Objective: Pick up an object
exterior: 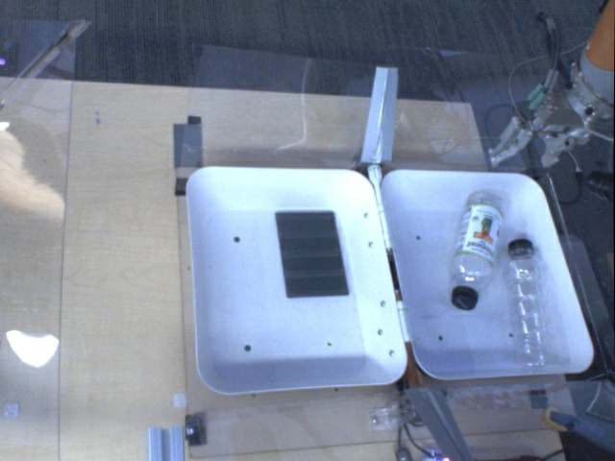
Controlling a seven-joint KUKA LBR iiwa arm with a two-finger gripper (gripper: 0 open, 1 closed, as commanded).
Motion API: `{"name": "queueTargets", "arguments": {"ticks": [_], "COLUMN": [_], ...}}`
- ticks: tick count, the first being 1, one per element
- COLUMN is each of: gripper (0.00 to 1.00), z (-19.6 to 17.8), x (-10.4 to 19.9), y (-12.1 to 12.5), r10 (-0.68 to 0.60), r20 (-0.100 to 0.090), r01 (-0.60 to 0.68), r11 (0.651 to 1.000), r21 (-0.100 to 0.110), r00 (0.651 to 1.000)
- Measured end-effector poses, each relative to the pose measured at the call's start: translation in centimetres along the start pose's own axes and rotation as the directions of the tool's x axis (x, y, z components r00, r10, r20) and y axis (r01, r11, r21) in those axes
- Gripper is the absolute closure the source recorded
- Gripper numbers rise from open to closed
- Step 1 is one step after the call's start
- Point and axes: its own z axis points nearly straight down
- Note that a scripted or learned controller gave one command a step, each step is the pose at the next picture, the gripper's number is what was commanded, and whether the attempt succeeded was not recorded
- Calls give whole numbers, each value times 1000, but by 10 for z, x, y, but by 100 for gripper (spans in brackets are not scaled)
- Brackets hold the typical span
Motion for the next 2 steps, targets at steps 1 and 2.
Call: {"name": "queueTargets", "arguments": {"ticks": [1,2], "gripper": [0,0], "z": [34,179], "x": [-30,-9], "y": [-60,-57], "r10": [94,117], "r20": [0,0], "r01": [-94,-117], "r11": [996,993], "r21": [0,2], "r00": [996,993]}}
